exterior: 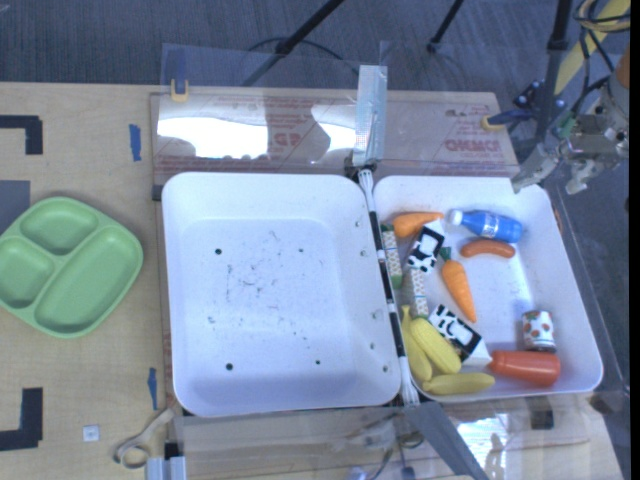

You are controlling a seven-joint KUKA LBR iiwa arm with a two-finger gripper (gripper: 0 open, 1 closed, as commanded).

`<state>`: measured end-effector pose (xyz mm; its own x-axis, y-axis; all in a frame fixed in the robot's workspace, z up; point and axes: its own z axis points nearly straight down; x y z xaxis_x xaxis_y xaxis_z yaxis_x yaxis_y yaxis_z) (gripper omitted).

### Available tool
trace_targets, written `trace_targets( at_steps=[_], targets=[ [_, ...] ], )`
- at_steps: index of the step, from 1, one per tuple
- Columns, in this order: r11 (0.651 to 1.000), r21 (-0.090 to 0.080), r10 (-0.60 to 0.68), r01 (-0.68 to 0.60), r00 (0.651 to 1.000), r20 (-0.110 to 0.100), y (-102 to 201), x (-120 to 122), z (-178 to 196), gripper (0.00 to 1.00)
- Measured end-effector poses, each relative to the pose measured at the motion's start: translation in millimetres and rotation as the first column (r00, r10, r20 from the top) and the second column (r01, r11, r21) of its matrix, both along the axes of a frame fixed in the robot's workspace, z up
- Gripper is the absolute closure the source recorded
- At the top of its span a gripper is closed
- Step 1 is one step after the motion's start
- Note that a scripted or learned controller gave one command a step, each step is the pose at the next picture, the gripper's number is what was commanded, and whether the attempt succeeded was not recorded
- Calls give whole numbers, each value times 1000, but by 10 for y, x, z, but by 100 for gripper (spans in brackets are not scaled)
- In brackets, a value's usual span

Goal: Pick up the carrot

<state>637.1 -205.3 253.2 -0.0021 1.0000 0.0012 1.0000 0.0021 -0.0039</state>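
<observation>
1. Bench: pale wooden top bearing two shallow white plastic bins side by side, a clear plastic screen standing behind them.
2. Left white bin: floor speckled with faint dark marks.
3. Right white bin: holds all the small items listed below.
4. Orange tapered toy carrot: lies near the middle of the right bin, pointing down and slightly right, between the black-and-white box above it and the second such box below it. Nothing grips it.
5. Second orange carrot-like piece: at the bin's upper left, beside the divider.
6. Blue plastic bottle with white cap: lying on its side near the upper edge.
7. Reddish-orange sausage-shaped piece: just below the bottle.
8. Black-and-white patterned box: touching the carrot's upper end; a similar patterned box lies lower down.
9. Yellow banana bunch: lower left corner of the bin.
10. Red elongated vegetable piece: lower right, below a small patterned can.
11. Gripper: hangs over the right bin's upper right corner, well apart from the carrot; whether it is open or closed cannot be told.
12. Green three-compartment plastic plate: on the bench, left of both bins.
</observation>
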Motion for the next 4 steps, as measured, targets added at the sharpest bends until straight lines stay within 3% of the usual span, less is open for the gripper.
trace_targets(
  at_steps=[1,2,3,4],
  targets=[
    [994,0,107,-107,994,0,711,75,-324,0],
    [990,1,138,-138,990,0,725,-678,-1142,0],
    [1000,-1,-19,19,1000,2,412,-917,-833,0],
    [982,-2,189,-189,982,9,692,-843,-1674,0]
  ],
)
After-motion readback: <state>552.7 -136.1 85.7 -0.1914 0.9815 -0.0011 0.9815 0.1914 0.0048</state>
